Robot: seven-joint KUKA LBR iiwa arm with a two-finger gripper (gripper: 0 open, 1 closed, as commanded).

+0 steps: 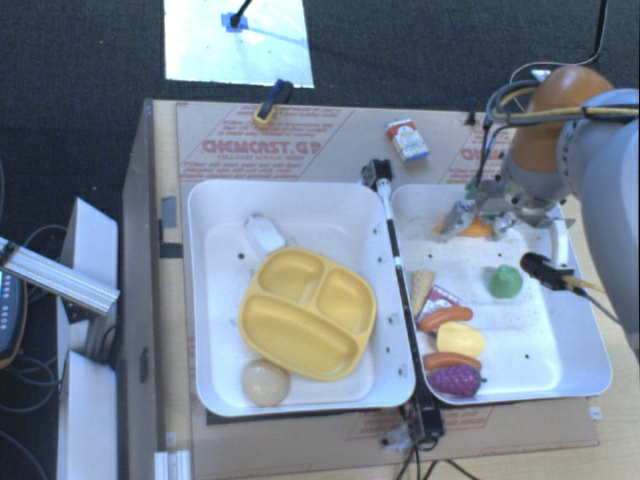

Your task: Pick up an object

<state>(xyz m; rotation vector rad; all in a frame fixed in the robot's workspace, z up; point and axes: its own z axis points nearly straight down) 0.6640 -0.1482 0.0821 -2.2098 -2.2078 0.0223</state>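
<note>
The gripper (478, 218) is lowered into the far end of the right white bin (585, 363), over a small orange wedge-shaped piece (474, 230). How the jaws stand cannot be told. Nothing is seen lifted; the pick remains to be done.

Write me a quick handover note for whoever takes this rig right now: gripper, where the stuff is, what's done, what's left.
Gripper: low over the back of the right bin, at an orange piece; open or shut cannot be told, and no hold is visible.
Right bin: green ball, sausage, yellow block, purple grapes.
Left bin: yellow divided tray, white piece, pale round ball.
Done: approach to the orange piece.
Left: a confirmed grasp and a lift.
</note>
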